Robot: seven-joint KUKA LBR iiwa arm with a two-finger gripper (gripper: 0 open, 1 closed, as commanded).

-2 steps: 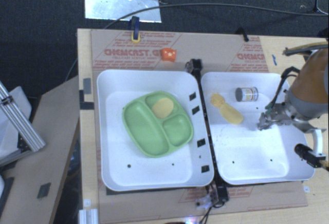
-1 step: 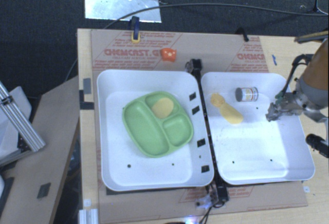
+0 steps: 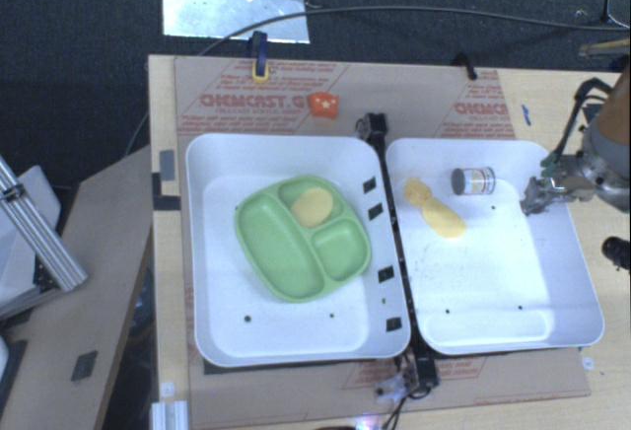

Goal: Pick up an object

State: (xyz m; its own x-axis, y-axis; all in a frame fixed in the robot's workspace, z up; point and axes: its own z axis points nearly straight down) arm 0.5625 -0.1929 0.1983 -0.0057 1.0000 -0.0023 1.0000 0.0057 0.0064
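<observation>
- The counter (image 3: 296, 93) is covered by a brown board printed with red lettering, and two shallow white bins sit on it side by side.
- The left bin (image 3: 222, 320) holds a green divided plate (image 3: 286, 255); a pale yellow round piece (image 3: 314, 207) lies in the plate's far compartment.
- The right bin (image 3: 513, 300) holds two loose things toward its far side: a yellow squash-shaped toy (image 3: 436, 211) lying at a slant left of centre, and a small can (image 3: 474, 181) on its side just right of and beyond it, apart from it.
- The grey arm (image 3: 606, 147) comes in from the right, over the right bin's far right rim.
- The hand (image 3: 537, 193) hangs above the bin's right part, well right of the can; I cannot tell how far open it is, and nothing shows in its grip.
- A small orange object (image 3: 322, 105) rests on the board beyond the left bin.
</observation>
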